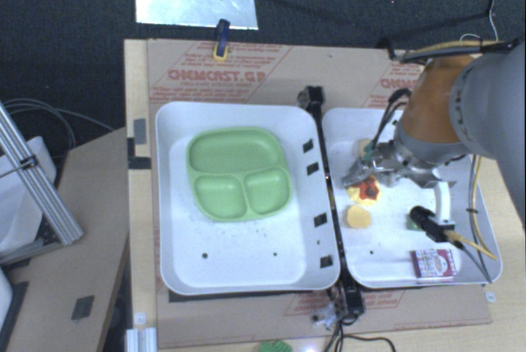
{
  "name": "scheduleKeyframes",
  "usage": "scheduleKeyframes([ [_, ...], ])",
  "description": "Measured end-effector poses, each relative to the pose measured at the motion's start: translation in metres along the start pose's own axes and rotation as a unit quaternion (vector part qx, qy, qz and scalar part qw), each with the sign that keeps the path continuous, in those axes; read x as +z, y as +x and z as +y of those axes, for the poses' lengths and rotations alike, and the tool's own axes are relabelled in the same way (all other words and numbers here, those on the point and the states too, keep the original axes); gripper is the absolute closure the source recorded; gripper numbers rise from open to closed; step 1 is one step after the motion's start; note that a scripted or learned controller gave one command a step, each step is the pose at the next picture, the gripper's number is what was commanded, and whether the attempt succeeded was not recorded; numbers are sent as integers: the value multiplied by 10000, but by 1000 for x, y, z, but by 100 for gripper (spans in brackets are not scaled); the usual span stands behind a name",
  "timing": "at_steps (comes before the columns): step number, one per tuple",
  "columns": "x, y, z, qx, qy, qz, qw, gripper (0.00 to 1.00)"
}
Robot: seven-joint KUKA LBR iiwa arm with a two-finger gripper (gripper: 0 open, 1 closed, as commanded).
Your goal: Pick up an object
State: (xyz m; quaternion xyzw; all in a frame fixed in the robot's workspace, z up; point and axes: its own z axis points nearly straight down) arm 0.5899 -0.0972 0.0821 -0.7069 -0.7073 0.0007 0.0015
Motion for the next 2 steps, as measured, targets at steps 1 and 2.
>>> scheduleKeyframes([
  [1,-14,0,3,-2,-41,-7,10000,100],
  [2,-112,43,-23,-32,-46,1,10000,100],
])
